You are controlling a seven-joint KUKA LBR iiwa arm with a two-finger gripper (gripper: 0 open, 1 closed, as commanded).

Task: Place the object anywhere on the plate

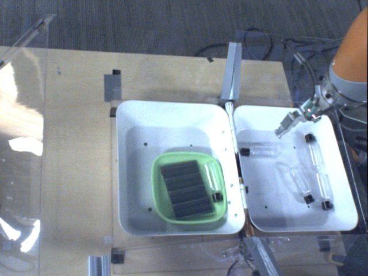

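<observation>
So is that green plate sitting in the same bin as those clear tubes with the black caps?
No, the green plate lies in the left bin, while most of the clear tubes lie in the right bin.

A square green plate [188,187] with rounded corners and a raised rim lies flat in the left bin [132,154], toward that bin's near right corner. On it rest a dark ribbed block [185,189], turned slightly off the plate's edges and covering most of its floor, and a clear tube with a black cap [214,184] lying along the plate's right rim just beside the block. Three more clear black-capped tubes lie well to the right of the plate: one [260,150] nearest it, lying crosswise, and two [300,184] [319,174] farther off.
</observation>
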